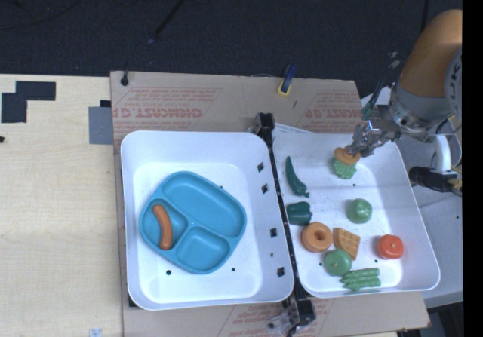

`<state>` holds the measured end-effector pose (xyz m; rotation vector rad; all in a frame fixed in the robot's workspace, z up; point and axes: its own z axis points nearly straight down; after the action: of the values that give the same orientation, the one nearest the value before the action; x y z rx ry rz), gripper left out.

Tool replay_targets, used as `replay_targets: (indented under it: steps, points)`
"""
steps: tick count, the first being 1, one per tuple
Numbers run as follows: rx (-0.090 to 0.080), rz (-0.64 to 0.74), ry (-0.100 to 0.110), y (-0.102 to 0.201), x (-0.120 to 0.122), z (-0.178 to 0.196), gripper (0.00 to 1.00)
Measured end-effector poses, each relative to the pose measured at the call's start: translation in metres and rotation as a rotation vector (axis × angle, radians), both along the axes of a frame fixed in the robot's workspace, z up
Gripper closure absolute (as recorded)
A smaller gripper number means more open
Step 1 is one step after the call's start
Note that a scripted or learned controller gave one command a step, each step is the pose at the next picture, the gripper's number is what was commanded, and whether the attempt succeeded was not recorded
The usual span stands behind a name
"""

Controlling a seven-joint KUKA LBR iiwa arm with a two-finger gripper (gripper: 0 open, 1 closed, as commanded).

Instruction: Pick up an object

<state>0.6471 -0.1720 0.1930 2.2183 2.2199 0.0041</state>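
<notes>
My gripper [364,142] hangs over the far right part of the right bin [423,249], with the arm's orange band up at the right edge. Directly at its tip is a small green and orange toy vegetable [345,163], touching or nearly touching it. I cannot make out whether the toy is gripped or just lying under the tip. Other toys in this bin are a dark green chili [294,176], a dark green pepper [299,212], a donut [316,237], an orange waffle piece [347,241], a green apple [359,210], a red tomato [390,246] and pea pods [361,279].
The left bin [143,154] holds a blue divided plate [204,215] with an orange sausage [162,225] in its left compartment. A black divider with clips [275,200] runs between the bins. Another green round fruit [337,261] lies by the pea pods.
</notes>
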Motion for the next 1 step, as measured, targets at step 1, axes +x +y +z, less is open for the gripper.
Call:
replay_targets:
  steps: [1]
  points:
    - [0.000,0.000,0.001,-0.0010,0.0006,0.0373,1.00]
